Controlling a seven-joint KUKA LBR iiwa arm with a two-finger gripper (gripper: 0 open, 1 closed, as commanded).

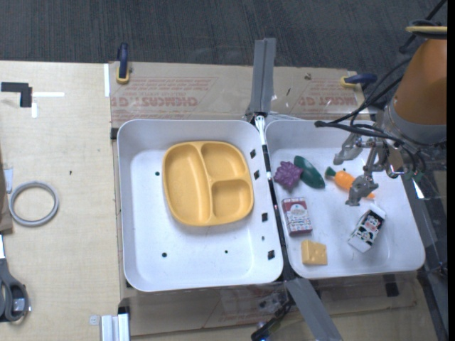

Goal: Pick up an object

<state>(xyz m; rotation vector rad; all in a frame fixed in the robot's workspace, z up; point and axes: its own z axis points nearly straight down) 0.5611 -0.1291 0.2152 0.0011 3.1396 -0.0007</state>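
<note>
Carrot (343, 180) — claw (357, 172) poised above

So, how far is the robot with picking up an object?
Nothing looks picked yet. The gripper is over the right bin, beside the orange carrot, with nothing visible between its fingers. The milk carton and cheese lie in the bin. Grasping and lifting remain.

Arm (425, 84): broad orange band above the wrist, grey section beneath it, pale ring along the band's top edge. Black cables (355, 123) loop off the wrist and trail across its left side. Tool (359, 172) is bare grey metal, two slim fingers, small brackets at the base.
</note>
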